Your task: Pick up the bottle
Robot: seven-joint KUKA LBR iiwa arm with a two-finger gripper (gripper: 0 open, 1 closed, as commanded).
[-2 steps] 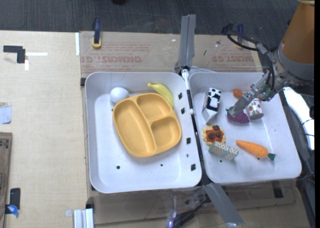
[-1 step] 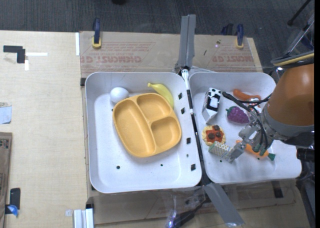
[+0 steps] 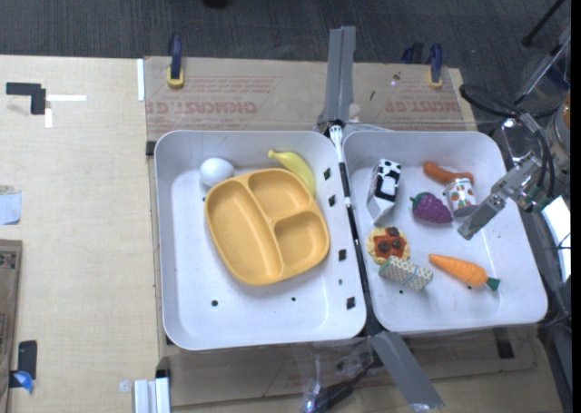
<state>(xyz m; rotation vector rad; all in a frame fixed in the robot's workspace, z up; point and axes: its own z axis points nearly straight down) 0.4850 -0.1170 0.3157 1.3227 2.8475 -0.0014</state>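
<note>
A small white bottle with a red label [image 3: 460, 193] stands in the right bin [image 3: 517, 311], near its back right. It sits between an orange sausage-shaped toy [image 3: 447, 172] and a purple grape bunch [image 3: 431, 209]. My gripper [image 3: 472, 223] reaches in from the right and slants down to the left. Its tip is just below and to the right of the bottle, close to it. Nothing shows in its grasp.
The right bin also holds a black-and-white carton [image 3: 388, 181], a pizza slice [image 3: 388, 242], a sandwich piece [image 3: 406, 274] and a carrot [image 3: 463, 270]. In the left bin [image 3: 182, 311] lie a yellow divided plate [image 3: 268, 225], a banana [image 3: 295, 166] and a white egg [image 3: 216, 170].
</note>
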